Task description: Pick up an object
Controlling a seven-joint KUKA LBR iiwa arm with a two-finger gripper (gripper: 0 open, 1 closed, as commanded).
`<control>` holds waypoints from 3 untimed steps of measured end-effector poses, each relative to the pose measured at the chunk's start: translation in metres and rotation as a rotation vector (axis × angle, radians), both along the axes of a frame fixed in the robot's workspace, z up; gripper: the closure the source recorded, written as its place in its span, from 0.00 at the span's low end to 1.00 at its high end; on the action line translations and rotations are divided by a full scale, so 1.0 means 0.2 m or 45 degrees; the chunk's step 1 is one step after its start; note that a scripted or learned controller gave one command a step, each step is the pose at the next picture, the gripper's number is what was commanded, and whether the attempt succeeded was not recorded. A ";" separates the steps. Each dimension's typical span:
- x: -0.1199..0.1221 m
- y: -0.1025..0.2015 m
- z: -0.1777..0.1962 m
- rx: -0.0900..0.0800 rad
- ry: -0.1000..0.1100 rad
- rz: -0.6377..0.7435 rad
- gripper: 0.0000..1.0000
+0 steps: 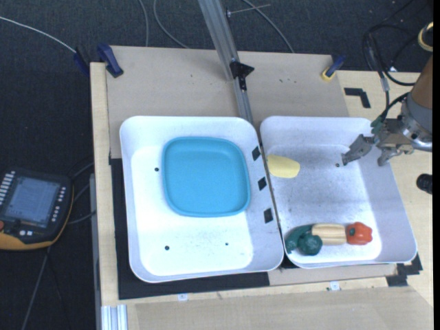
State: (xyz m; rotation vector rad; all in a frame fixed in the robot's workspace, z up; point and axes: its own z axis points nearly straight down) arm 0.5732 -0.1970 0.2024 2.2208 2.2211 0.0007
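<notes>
Gripper [370, 153] spread and empty over right bin [385, 191] upper right, yellow piece [283, 166] at its left wall, green [304, 242], tan [328, 234], red [358, 233] items along near edge, blue plate [206, 176] in left bin [144, 205].

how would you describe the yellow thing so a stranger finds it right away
Look in the right bin, at its upper left by the divider. The yellow piece lies alone there, pale and rounded, far from the green, tan and red items clustered along the near edge.

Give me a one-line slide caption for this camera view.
Open gripper above right bin; yellow piece, toy vegetables inside.
</notes>
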 end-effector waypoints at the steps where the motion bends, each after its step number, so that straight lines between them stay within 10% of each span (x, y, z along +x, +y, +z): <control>1: -0.01 0.01 -0.31 0.002 0.007 0.000 0.00; 2: -0.02 0.02 -0.54 0.001 0.005 0.000 0.00; 3: -0.01 0.02 -0.48 0.000 -0.001 0.000 1.00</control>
